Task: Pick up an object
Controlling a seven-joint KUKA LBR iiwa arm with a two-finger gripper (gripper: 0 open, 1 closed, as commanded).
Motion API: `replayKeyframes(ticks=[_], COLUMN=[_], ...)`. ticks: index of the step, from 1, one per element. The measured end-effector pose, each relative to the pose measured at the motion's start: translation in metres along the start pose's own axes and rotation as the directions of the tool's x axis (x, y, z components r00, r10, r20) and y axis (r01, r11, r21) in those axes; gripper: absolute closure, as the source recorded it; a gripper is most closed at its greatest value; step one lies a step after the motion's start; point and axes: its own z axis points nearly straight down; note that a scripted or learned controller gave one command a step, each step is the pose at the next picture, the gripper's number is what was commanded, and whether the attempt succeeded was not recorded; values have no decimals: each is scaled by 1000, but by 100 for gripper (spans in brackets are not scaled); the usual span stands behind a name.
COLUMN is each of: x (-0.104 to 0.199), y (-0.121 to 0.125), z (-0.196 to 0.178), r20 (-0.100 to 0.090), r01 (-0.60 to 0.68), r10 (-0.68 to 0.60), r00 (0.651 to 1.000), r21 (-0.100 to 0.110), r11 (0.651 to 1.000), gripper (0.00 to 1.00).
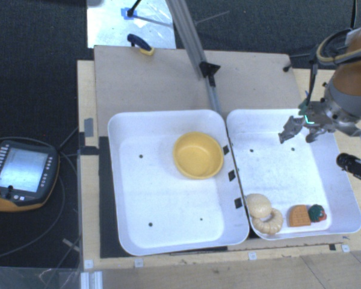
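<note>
My gripper [299, 132] hangs over the upper right part of the right bin [271, 161], its two dark fingers spread apart with nothing between them. Along the right bin's front edge lie a cream bun-shaped toy [258, 205], a pale ring-shaped piece [269, 221] just below it, and an orange block [299, 215] with a dark green piece [316, 212] beside it. A yellow bowl [198, 155] sits upright in the upper right of the left bin [144, 221]. All these objects lie well away from the gripper.
A grey metal pole [189, 32] slants across the bench behind the bins, ending in a black clamp [209, 70]. A teach pendant [19, 174] lies on the floor at the left. A yellow-and-black clip [141, 44] sits at the bench's far edge.
</note>
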Motion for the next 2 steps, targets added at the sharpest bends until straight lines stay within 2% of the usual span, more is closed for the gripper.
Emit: replayKeyframes(ticks=[1, 2], x=[0, -8], y=[0, -1], z=[0, 58], r20=[0, -1], r01=[0, -1], r10=[0, 1], r00=[1000, 1000], r21=[0, 5], r11=[1000, 1000], gripper=[0, 0])
